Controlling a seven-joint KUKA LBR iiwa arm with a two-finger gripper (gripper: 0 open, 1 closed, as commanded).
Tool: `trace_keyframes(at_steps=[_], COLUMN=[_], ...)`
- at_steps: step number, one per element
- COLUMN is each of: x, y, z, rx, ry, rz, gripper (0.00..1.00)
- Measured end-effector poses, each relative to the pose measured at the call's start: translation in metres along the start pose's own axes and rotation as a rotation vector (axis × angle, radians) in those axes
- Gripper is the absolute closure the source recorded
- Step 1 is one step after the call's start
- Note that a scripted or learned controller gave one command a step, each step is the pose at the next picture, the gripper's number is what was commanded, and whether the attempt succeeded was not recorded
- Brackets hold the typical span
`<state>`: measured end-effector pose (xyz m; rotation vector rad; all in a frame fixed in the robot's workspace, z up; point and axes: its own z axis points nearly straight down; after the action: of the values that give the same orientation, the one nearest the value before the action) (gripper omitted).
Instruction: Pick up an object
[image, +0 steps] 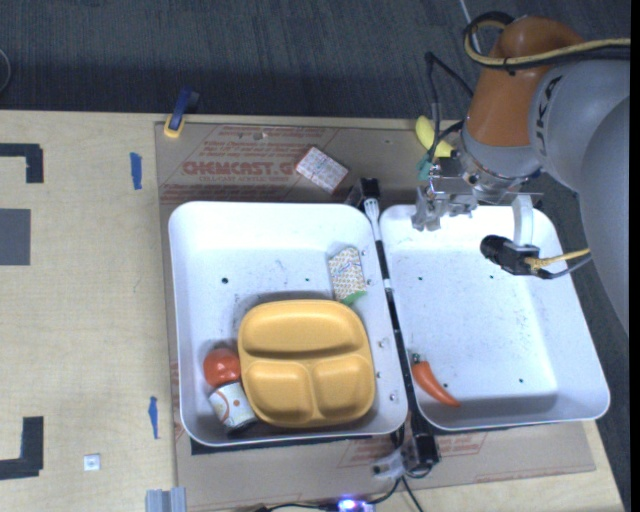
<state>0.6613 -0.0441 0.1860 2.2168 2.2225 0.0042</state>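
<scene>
Your gripper sits over the far-left corner of the R bin, close to the far rim and to the wall shared w/ the L bin. Can't tell how wide it's open, and you can see nothing held in it.

R bin: lots of open floor. The only item is a carrot, down in the near-left corner against the left wall, well apart from the gripper.

L bin is crowded. A yellow tray fills most of the near half, its right edge near the shared wall. A red-white toy is wedged at the tray's left, touching it, near the bin's near-left corner. A packet lies just beyond the tray, by the right wall. The far-left part is bare.

Both bins rest on a cardboard sheet on the pale wood counter. A small card lies on the sheet behind the L bin. Dark floor lies beyond the counter.
</scene>
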Motion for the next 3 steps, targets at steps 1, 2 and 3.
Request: trace_keyframes(at_steps=[1,2,3], x=[0.087,0.052,0.001], y=[-0.119,-0.158,-0.182], z=[0.001,-0.012,0.001], rx=[0.006,0.006,0.005], ry=[0.001,0.001,0.001], rz=[0.001,0.004,0.004], gripper=[1.0,1.0,1.0])
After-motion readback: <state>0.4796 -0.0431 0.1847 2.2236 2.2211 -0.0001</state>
